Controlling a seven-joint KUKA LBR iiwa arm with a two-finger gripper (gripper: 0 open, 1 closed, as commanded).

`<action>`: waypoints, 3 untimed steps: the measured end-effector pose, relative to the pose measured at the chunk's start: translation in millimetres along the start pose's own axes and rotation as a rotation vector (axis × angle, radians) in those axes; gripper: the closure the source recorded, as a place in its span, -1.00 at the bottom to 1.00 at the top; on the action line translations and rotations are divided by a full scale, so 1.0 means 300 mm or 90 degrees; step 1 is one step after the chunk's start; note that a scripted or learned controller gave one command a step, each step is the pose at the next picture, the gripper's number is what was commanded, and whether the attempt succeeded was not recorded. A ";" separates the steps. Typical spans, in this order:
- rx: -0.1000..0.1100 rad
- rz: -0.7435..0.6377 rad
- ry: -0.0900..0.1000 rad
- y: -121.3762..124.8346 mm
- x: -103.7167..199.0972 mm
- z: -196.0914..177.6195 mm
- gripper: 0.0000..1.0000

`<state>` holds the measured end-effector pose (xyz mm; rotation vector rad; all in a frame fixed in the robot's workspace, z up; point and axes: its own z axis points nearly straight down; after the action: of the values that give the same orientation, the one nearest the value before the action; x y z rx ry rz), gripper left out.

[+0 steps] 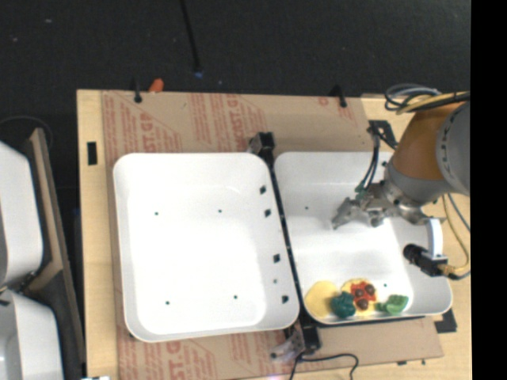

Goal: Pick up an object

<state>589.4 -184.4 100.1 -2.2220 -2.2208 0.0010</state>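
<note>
While the end effector [342, 218], fingers spread and holding nothing, hangs over the bare middle of the right bin [317, 180], the yellow [319, 297], teal [343, 307], red [363, 291] and green [394, 302] objects crowd that bin's near edge.

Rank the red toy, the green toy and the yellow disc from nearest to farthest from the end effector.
From the end effector, in the right bin:
1. Red toy, at the near wall.
2. Yellow disc and green toy, left and right of it: too close to call.
</note>
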 end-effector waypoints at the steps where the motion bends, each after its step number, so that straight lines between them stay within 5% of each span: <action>1: -0.002 0.001 0.000 0.002 -0.003 -0.039 1.00; 3: -0.004 0.000 -0.001 -0.013 0.006 -0.439 1.00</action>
<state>585.7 -182.7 231.9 -2.2261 -2.2250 -0.0053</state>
